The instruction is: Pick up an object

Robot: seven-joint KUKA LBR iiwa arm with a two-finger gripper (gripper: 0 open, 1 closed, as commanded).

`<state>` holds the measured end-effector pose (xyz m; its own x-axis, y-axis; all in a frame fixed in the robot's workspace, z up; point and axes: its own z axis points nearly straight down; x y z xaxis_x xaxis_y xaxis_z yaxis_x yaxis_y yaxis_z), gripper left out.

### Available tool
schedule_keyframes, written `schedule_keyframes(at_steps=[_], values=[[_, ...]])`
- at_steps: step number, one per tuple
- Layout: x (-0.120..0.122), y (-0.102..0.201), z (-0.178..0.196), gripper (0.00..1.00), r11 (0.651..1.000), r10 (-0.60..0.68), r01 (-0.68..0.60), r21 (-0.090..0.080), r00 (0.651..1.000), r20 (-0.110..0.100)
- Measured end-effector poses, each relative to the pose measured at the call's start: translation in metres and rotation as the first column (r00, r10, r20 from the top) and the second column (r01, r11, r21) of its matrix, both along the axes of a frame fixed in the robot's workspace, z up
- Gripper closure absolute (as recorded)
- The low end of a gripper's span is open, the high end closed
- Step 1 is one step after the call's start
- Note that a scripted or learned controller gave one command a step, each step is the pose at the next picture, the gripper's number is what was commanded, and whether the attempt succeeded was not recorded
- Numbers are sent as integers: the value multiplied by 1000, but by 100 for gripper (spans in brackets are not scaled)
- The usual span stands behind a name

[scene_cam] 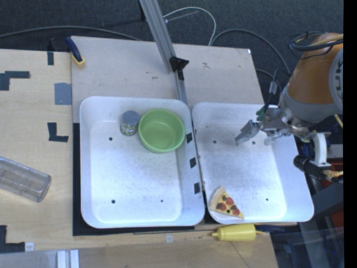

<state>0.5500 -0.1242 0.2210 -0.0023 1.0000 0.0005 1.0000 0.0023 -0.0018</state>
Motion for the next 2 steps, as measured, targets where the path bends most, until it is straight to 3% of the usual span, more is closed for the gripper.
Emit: schedule_keyframes(at_steps=[1,2], values=[[0,0,0,0,1000,0,0,0,1000,0],[0,8,-47,0,1000,-1,1,0,1000,-5]])
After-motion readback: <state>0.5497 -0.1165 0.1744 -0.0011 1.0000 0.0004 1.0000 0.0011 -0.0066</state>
